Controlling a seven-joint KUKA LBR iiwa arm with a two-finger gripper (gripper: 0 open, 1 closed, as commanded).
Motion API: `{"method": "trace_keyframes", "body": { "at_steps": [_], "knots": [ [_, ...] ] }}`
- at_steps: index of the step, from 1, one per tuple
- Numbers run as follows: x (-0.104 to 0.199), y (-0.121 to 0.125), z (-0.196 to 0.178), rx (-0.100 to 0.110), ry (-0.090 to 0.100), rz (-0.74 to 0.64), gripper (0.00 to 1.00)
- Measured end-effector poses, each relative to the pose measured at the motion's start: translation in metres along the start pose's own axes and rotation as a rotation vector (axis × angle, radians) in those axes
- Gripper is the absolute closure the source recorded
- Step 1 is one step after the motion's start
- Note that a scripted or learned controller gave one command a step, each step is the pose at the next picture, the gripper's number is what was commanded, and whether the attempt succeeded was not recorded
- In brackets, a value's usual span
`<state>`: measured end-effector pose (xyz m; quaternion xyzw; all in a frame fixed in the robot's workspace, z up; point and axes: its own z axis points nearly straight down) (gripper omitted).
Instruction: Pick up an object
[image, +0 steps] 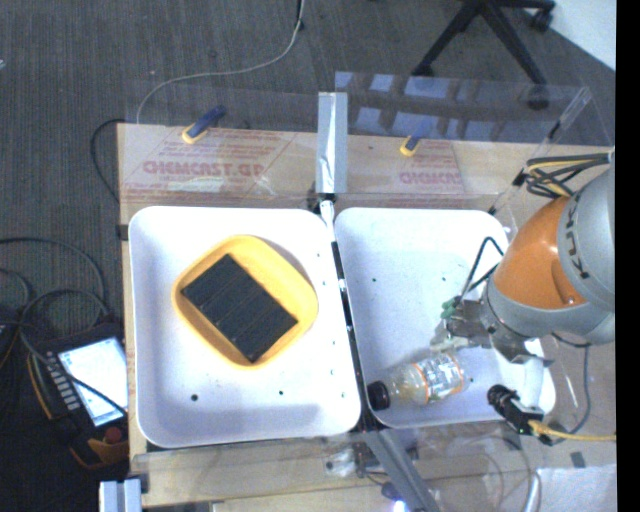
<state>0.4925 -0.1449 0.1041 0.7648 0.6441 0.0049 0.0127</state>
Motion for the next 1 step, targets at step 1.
{"method": "trace_keyframes", "body": {
  "at_steps": [1],
  "knots": [
    [0.0001,-0.0001,0.0001,0.0,0.0,0.0,0.0]
  ]
}}
